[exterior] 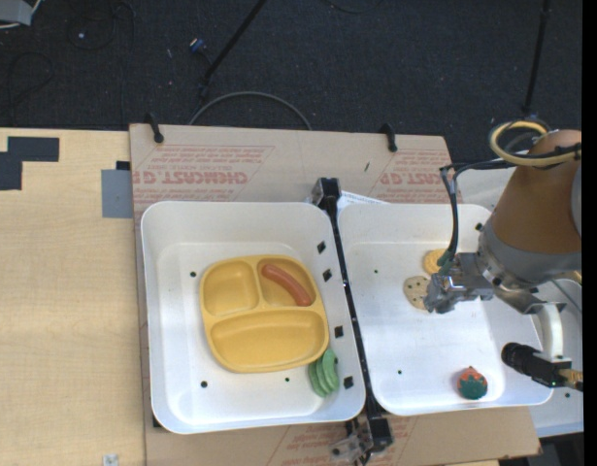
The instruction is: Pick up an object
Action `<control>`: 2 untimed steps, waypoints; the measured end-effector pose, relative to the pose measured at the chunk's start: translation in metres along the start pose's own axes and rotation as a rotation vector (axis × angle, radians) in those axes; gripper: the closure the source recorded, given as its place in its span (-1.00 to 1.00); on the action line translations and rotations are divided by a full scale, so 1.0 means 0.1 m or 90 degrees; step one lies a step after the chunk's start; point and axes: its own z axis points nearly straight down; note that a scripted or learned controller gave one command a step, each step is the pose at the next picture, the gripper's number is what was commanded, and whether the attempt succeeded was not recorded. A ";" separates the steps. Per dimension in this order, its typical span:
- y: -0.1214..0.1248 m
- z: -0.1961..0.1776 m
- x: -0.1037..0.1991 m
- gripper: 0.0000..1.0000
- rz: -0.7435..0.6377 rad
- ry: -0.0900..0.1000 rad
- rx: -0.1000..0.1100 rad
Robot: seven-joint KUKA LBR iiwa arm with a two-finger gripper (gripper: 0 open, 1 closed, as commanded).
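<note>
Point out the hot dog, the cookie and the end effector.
hot dog [287,282]: camera view, middle of the sausage, in the yellow tray's upper right compartment.
cookie [414,292]: camera view, its visible left half.
end effector [444,299]: camera view, at its tip.

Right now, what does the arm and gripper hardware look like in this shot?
The arm enters from the right: a wide orange-tan band above a grey wrist section. A yellowish cable loop sits on top, and a dark cable runs down its side. The gripper is a small, dark grey metal assembly. No markings are legible.
</note>
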 end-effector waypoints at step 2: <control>0.03 -0.28 1.03 1.00 -0.005 0.001 0.001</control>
